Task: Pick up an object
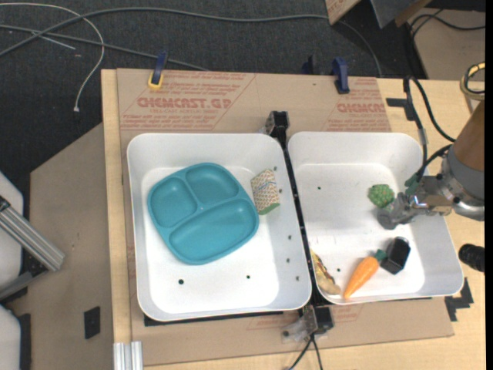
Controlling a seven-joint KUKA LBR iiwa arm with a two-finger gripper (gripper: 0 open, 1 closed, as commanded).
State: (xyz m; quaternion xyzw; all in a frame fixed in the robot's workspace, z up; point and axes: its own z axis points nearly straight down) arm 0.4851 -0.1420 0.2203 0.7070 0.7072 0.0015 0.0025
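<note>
In the right bin (339, 146) a green broccoli-like piece (379, 195) lies near the right wall. My gripper (391, 214) reaches in from the right and hangs low just below and right of that green piece, very close to it. Nearer the front lie an orange carrot (360, 276) and a small black block (396, 255), side by side. A small yellow-brown scrap (323, 273) rests at the bin's front left corner.
The left bin (146, 230) holds a blue divided plate (202, 212) and a small patterned cup (266, 190) on its side by the right wall. A black clamp (277, 122) sits between the bins at the back. Cables run along the right bench edge.
</note>
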